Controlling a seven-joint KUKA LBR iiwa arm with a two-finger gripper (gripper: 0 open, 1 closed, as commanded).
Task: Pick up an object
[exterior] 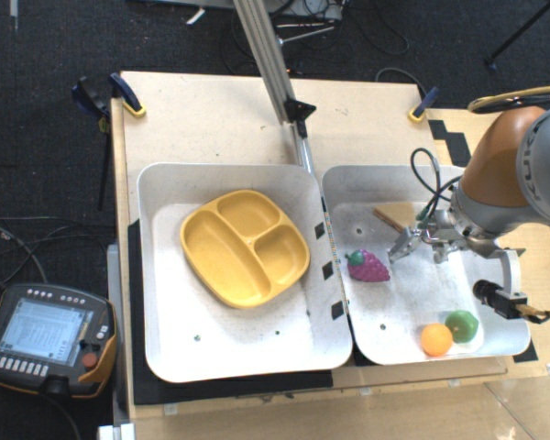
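Camera view finds the purple grapes (pixel 369 266) lying mid-frame in the right bin (pixel 385 186), just left of my claw (pixel 423 245), its fingers spread with nothing between them, while an orange ball (pixel 435 339) and green ball (pixel 461 325) sit lower right.

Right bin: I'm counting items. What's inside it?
Right bin: purple grapes, an orange ball, a green ball, a brown piece. The gripper and arm cover part of the floor.
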